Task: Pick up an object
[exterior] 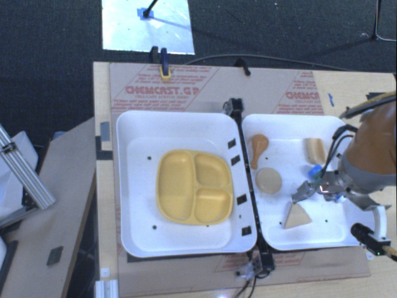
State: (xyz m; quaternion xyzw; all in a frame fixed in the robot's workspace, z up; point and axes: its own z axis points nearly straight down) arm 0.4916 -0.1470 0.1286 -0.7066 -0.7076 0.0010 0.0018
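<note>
In the right bin [273,241] we see four small things: a tan wedge [297,216] at the lower middle, a round beige disc [268,180] to its upper left, an orange pear shape [257,146] at the upper left, and a pale block [314,150] at the upper right. The gripper [305,192] hangs just above the wedge, right of the disc; we cannot tell its state. In the left bin [139,166] lies a yellow tray [194,186] with three compartments.
</note>
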